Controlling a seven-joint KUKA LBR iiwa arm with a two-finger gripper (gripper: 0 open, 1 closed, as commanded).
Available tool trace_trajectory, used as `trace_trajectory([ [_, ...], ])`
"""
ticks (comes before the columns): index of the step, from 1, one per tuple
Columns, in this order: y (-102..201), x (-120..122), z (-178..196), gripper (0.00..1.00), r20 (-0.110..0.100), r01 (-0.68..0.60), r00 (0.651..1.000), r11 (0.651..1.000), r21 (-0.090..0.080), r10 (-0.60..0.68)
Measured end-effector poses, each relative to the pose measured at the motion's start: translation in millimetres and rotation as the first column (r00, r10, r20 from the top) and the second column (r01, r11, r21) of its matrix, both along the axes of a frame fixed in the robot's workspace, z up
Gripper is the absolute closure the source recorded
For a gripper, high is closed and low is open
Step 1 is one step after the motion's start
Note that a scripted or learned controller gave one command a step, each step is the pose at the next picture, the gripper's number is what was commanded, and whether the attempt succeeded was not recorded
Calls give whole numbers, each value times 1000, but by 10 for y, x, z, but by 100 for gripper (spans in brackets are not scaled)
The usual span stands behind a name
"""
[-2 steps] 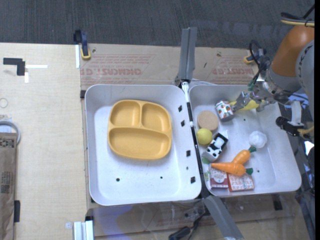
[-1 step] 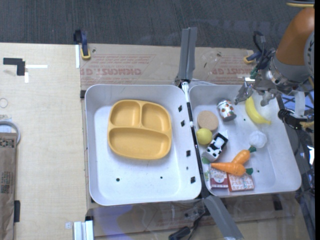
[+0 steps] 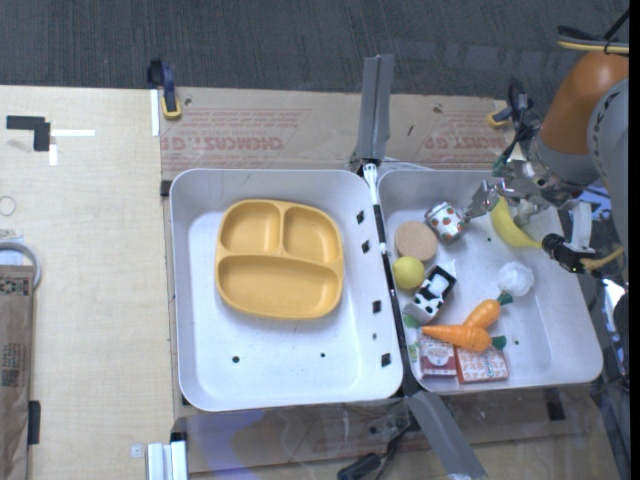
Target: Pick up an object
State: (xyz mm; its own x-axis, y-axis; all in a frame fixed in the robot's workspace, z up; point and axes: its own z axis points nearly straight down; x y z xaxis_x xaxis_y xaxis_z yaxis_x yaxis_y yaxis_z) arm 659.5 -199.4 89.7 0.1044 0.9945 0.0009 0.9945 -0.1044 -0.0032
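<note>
The right bin (image 3: pixel 560 353) holds several objects: a yellow banana (image 3: pixel 510 228) at the back right, a small white and red patterned piece (image 3: pixel 445 221), a round tan disc (image 3: pixel 415 240), a yellow ball (image 3: pixel 407 272), a black and white cow toy (image 3: pixel 432 293), an orange carrot (image 3: pixel 470 328), a white round object (image 3: pixel 516 278) and a red box (image 3: pixel 462 364). My gripper (image 3: pixel 503 194) hangs over the back of this bin, just above the banana and to the right of the patterned piece. I see nothing held in it.
The left bin (image 3: pixel 200 358) holds a yellow divided plate (image 3: pixel 280 258). A grey divider (image 3: pixel 375 108) stands between the bins at the back. Cardboard (image 3: pixel 270 128) lies behind the bins. The arm's cables (image 3: pixel 580 253) hang over the right bin's right rim.
</note>
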Motion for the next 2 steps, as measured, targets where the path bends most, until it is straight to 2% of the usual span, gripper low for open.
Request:
trace_trajectory([
  [1,1,2,70,100,-3,-3,1000,1000,-2,3],
  [2,33,-5,800,100,-1,93,996,996,-3,-93],
])
